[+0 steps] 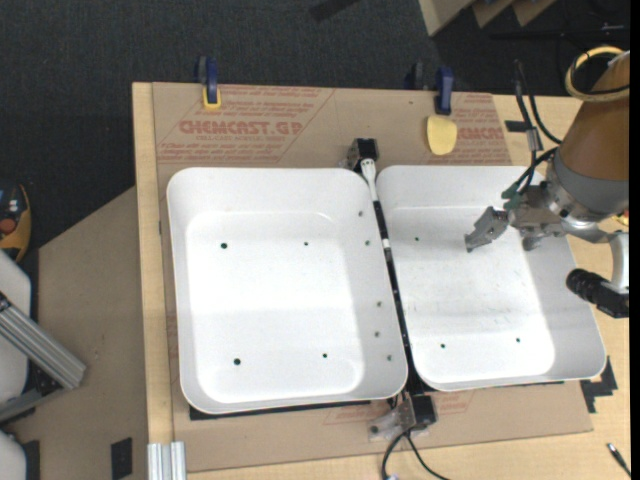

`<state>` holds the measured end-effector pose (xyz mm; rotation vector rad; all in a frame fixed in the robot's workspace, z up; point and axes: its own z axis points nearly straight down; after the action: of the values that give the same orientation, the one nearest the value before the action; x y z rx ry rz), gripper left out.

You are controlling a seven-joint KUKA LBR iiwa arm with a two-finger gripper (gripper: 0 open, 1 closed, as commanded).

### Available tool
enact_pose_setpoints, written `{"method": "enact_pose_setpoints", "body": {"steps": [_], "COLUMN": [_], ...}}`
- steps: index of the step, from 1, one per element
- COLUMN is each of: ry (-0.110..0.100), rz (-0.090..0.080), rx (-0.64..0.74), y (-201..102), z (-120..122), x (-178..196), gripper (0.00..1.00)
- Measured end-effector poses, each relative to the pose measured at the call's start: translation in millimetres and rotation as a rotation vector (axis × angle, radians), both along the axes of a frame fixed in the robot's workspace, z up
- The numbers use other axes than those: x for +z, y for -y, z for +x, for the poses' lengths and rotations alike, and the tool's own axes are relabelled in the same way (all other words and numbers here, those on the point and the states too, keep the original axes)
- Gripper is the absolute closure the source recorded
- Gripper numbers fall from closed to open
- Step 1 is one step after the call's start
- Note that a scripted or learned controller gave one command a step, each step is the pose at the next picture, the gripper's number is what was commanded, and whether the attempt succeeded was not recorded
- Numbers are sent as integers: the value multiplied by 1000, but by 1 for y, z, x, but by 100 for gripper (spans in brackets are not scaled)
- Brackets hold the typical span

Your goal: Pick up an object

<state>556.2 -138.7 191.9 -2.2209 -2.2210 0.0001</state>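
Camera view puts the pincer (pixel 484 230) over the far part of the right bin (pixel 480 363), reaching in from the right on the grey arm with its orange band (pixel 600 138) above the wrist. Whether the pincer is spread or pressed together I cannot tell; at this slant the grey metal reads as one dark shape, and nothing is visible between its tips. It seems to hang just above the white floor of the bin rather than touching it, though the angle makes that hard to judge. Around it the right bin's floor shows bare white with a few small dark dots, and the left bin (pixel 270 298) beside it looks the same. No loose object that could be picked up is visible in either bin, so where the task's thing lies cannot be told. The only small item nearby is a pale yellow piece (pixel 441 134) on the brown worktop (pixel 250 123) beyond the right bin, below a blue clamp (pixel 444 86) and well apart from the pincer. By my judgement the pick-up is not done: nothing is held, no target is evident, and finding and grasping an object is all left.
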Motion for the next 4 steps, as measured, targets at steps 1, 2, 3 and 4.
{"method": "enact_pose_setpoints", "body": {"steps": [1,2,3,4], "ry": [23,7,-10,-3], "rz": [-6,-5,2,1], "rx": [3,1,6,3], "y": [-6,-6,-54,-80], "z": [29,28,77,111], "x": [281,281,147,78], "gripper": [0,100,100,100]}}
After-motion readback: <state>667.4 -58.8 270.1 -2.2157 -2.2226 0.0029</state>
